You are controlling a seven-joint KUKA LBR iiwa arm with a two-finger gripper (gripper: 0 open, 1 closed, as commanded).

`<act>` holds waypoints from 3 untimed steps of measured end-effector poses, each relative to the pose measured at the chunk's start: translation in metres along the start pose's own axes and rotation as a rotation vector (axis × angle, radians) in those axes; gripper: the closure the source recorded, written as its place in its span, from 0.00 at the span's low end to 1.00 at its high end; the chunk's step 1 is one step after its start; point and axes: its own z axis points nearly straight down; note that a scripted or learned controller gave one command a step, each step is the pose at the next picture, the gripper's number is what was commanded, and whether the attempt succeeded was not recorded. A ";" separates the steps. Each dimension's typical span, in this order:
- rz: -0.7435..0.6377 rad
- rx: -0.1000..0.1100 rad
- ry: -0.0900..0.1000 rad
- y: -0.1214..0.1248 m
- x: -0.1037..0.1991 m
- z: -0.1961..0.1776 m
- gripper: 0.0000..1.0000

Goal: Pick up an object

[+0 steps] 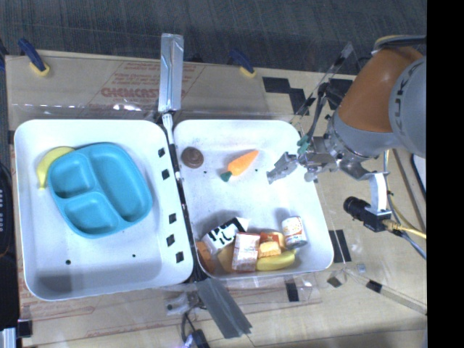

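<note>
At the bottom of the frame, nearest the camera, a heap of small groceries was seen packed against the lower wall of the right bin [250, 130]: a yellow banana [277, 262], a small can [293, 231] standing just above it, a carton [245, 251] and a black-and-white packet [225, 230], all touching or overlapping. These were judged awkward to take, being crowded together; the can was judged stiff, smooth and likely to slip.

Further up, a carrot [241, 163] was seen lying alone on the bare white floor of the same bin, tilted, with its green end toward the lower left. It was judged the easiest object to pick: light, fairly firm, tapered, and best gripped across its thicker middle, since the narrow end could squirt out. A small brown round thing [192, 157] lay well to its left, near the divider.

Just right of the carrot, the gripper [281, 168] was held over the bin's right part with nothing between its fingers; whether these were apart or together could not be told at this size.

In the left bin [29, 216] a blue divided tray [101, 187] rested, with something yellow [51, 162] tucked under its upper-left edge.

The bins sat on a pale worktop [384, 317] with cardboard beneath; their floors were judged smooth and slippery. Beyond, at the top, a dark ribbed floor [109, 9] was seen.
</note>
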 end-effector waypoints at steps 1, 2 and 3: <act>0.242 -0.004 0.000 0.038 0.012 0.131 0.00; 0.074 -0.006 -0.001 0.104 0.021 0.097 0.00; -0.017 0.002 -0.007 0.110 0.081 0.133 0.00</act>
